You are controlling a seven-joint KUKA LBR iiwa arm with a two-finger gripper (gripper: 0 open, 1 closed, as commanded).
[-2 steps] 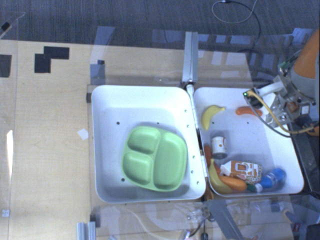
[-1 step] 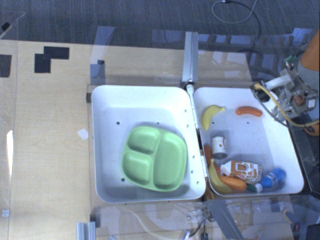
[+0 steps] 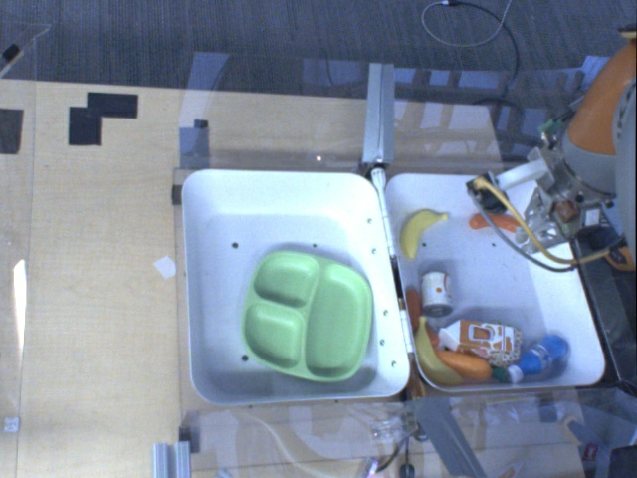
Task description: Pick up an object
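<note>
Camera view: nothing is seen lifted yet. The gripper (image 3: 545, 202) is poised over the right bin (image 3: 594, 332), upper right; its state cannot be told. Banana (image 3: 420, 229), small can (image 3: 435, 289), carton (image 3: 485, 339) and bottle (image 3: 535, 358) are left lying inside. Grasp judged still pending.

Dark blue-grey carpet (image 3: 249, 13) ran across the top of the frame. A thin cable (image 3: 498, 18) looped on it at upper right. Below sat a light wood bench top (image 3: 90, 267), with black angular marks (image 3: 100, 116) at upper left. Clear panels, probably acrylic (image 3: 279, 98), stood behind, split by a grey metal post (image 3: 376, 113). Lighting was even, with faint glare.
</note>
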